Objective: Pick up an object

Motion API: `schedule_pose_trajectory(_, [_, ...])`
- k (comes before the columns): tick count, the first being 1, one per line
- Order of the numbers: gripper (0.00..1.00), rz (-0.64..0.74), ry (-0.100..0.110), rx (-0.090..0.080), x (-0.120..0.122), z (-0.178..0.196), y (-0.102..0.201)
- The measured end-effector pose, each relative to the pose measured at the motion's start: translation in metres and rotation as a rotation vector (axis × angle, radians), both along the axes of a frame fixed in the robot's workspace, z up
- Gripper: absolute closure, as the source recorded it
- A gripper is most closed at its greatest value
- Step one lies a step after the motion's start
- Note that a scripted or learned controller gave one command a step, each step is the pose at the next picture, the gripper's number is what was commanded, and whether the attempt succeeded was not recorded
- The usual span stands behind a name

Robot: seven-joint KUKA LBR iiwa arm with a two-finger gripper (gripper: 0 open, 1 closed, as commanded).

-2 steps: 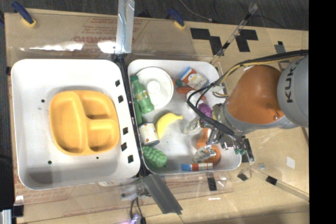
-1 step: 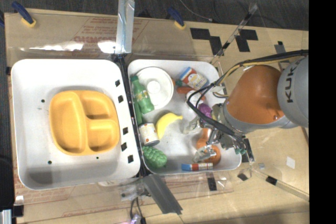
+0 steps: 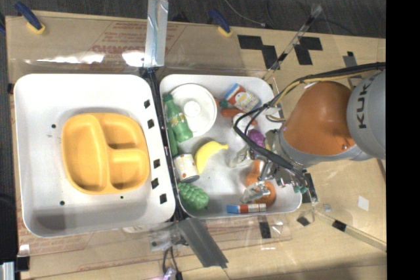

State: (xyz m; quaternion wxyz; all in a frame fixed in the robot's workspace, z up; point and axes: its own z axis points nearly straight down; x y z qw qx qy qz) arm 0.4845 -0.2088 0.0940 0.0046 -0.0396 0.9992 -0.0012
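Note:
The right bin holds several small things: a white bowl, a green bottle, a yellow banana, a small can, a bumpy green toy, a marker, a purple piece and a printed box. My gripper hangs low over the bin's near right corner, right at an orange object. The wrist and cables cover that spot, so whether anything is held is hidden.
The left bin carries a yellow divided tray. A grey clamp bar stands at the back between the bins. The arm's orange band overhangs the right bin's right wall.

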Motion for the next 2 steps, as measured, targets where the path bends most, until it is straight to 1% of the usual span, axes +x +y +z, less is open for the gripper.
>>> schedule_pose_trajectory(1, [0.00,0.035,-0.001,0.000,0.0003,0.0003,0.0004])
schedule_pose_trajectory(2, [0.00,-0.014,0.001,0.001,0.0009,-0.0008,-0.0010])
